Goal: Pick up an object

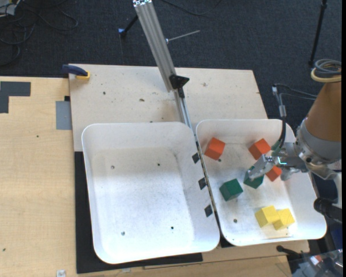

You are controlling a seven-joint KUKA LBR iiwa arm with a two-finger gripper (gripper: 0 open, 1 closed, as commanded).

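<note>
Gripper (259,173) in right bin (311,227), fingers pinching dark green block (254,182), second green cube (231,189) at its 8 o'clock.

The right bin (311,224) is crowded: an orange block (214,149) at upper left, a green block (231,189) at centre, yellow blocks (274,217) at lower right. Bare floor lies between them. The left bin (104,154) offers wide open floor.

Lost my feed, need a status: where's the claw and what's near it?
Claw low in right bin. Tips at dark green block; grip unconfirmed. Red block and green cube close by.
</note>
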